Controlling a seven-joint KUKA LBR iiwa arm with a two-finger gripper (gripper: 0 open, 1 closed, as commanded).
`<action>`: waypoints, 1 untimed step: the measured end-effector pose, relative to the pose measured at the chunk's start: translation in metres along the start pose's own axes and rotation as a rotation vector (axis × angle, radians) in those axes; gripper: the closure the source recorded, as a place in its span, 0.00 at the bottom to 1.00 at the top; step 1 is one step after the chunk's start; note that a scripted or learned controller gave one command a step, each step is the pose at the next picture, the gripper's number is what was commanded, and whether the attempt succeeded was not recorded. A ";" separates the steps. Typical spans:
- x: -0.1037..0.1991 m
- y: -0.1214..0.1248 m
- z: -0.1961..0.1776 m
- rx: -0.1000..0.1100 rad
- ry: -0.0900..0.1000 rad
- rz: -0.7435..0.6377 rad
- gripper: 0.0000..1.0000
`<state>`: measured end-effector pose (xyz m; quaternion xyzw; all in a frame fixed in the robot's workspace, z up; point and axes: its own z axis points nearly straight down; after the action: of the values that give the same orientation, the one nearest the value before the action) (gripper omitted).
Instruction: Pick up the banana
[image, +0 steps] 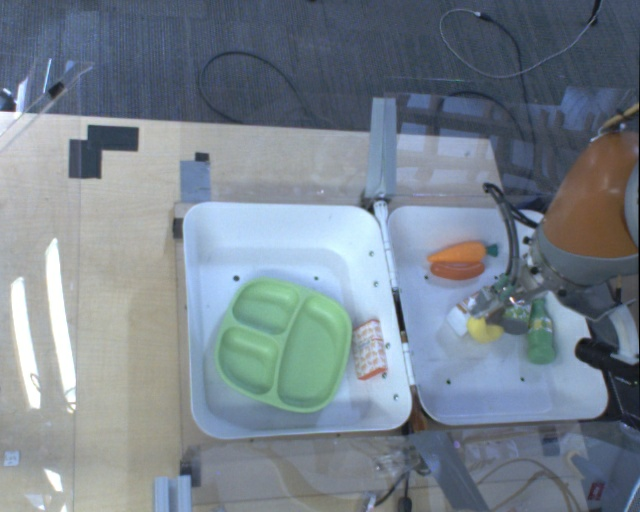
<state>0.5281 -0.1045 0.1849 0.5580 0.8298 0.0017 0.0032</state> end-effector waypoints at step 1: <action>0.000 0.000 0.000 0.001 0.000 0.000 0.00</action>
<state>0.5278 -0.1048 0.1844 0.5582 0.8297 0.0014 0.0028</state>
